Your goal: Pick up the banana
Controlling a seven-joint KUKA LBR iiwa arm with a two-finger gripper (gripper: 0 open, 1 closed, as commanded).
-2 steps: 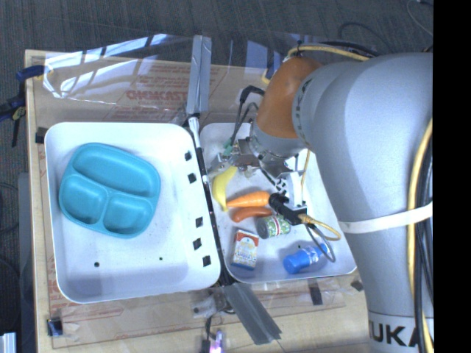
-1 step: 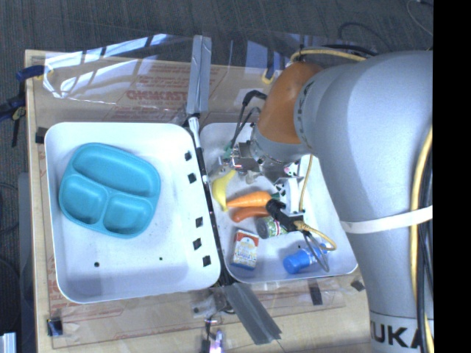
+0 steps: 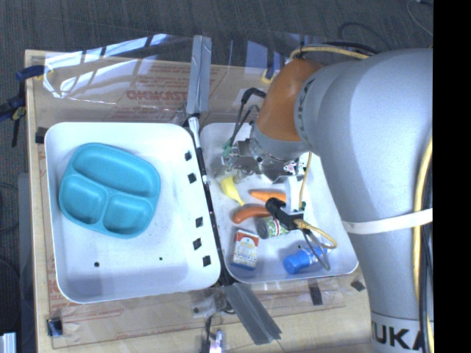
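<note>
While the grey arm reaches in from three o'clock, we see the left bin carrying a blue divided tray. In the right bin, the pincer sits just above the banana at its twelve o'clock; we cannot tell its grip.

Even, bright overhead lighting is observed, glare is noted on the clear sheet behind the bins, shadows are soft, and detail is slightly blurred.
</note>
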